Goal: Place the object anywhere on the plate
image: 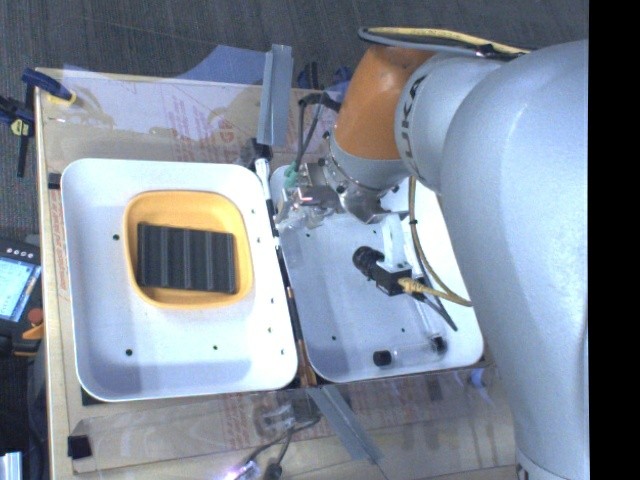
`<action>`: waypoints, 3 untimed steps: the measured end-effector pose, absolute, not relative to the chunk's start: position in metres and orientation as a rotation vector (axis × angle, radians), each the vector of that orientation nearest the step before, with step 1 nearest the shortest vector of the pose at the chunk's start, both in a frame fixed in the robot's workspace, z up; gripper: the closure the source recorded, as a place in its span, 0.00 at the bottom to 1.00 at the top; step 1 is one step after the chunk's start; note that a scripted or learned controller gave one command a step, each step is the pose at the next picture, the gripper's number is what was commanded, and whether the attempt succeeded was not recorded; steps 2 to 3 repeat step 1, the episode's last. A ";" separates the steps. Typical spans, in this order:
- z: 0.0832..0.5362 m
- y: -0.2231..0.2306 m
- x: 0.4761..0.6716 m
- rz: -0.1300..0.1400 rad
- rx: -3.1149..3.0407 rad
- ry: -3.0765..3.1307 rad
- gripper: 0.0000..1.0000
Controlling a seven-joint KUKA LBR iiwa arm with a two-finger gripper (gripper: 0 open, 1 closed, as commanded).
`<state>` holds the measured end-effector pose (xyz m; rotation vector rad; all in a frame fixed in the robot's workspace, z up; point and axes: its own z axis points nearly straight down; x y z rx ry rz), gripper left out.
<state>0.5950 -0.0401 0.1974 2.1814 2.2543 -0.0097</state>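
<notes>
light: even, bright | glare: white bins (170, 368) | shadows: soft under arm (520, 218) | focus: slightly soft

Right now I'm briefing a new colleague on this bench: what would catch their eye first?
The big grey arm with its orange band comes in from the right, over the right bin. Next, the yellow plate with a dark ridged centre sits in the left bin. The hand hangs at the right bin's upper left corner.

Partial "UKA" lettering on the arm (470, 168).
</notes>
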 end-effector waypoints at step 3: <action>0.197 -0.035 0.595 -0.003 2.178 2.265 0.00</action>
